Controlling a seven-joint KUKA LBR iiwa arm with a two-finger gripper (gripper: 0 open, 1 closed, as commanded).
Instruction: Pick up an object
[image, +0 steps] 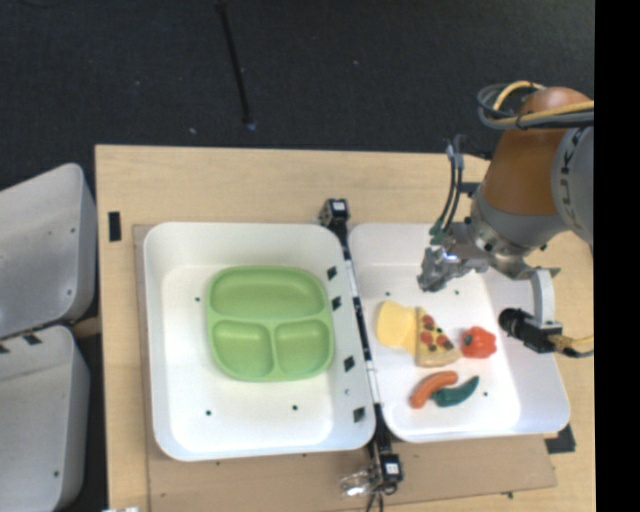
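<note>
While fingers (436, 272) hover, state can't tell, cheese wedge (396, 325) lies below-left, apart, in rt bin (500, 415).

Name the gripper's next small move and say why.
Probably shift the gripper toward the yellow cheese wedge and descend. It hovers over bare floor of the right bin, above the toy food, with nothing seen between its fingers.

Five small toy foods lie loose on the floor of the right-hand bin (530, 400). A yellow cheese wedge (396, 325) touches a pizza slice (435, 341), with a red pepper (479, 342) just beside the slice on its right. Nearer the front edge, an orange sausage (432, 388) lies slantwise against a dark green pepper (458, 393).
</note>
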